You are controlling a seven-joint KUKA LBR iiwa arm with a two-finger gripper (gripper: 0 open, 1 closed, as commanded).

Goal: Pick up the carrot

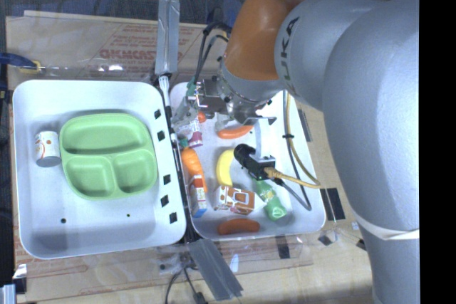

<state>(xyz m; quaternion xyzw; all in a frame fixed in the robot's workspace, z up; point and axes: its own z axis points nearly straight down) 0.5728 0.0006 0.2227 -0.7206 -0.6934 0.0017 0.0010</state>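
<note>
Orange carrot (191,161), 1, below-left of my gripper (201,102), against the bin's left wall | grip state: cannot tell | risk: clutter; I might grab the neighbouring packet (199,192) or sausage (234,130) | sausages 2, banana (225,167) 1, green bottle (271,201) 1.

Hidden under the arm (335,60): upper part of the right bin (303,221), one end of the sausage (234,131), gripper (206,102) fingers lost in wrist clutter; cut by the frame edge: arm body; too small to read: snack box (236,201) print.
</note>
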